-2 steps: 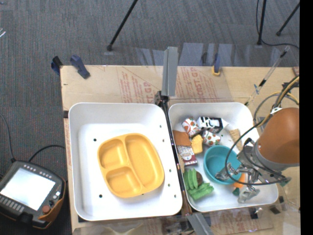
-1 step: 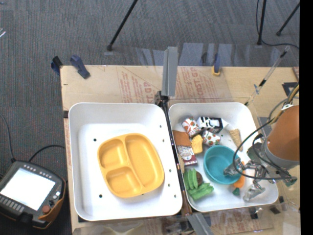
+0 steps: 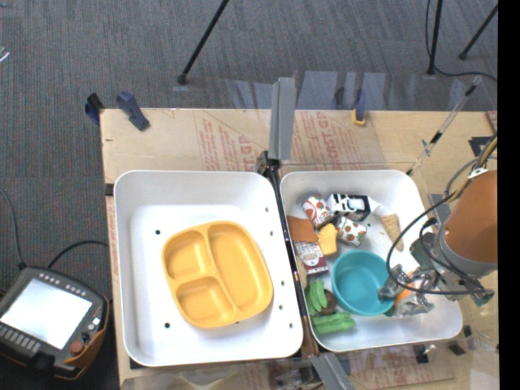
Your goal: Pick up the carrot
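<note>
The surface (image 3: 236, 140) is brown cardboard on a grey carpet floor (image 3: 97, 39). The pincer (image 3: 404, 292) is clamped on an orange carrot (image 3: 405, 290) beside the teal bowl (image 3: 360, 283).

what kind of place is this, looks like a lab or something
Most likely a robotics lab: two white bins on a cardboard-covered bench, a teach pendant on the carpet, and tripod legs behind.

The tool (image 3: 409, 292) blurs into clutter; something orange there (perhaps the carrot (image 3: 404, 293)) is unclear.
</note>
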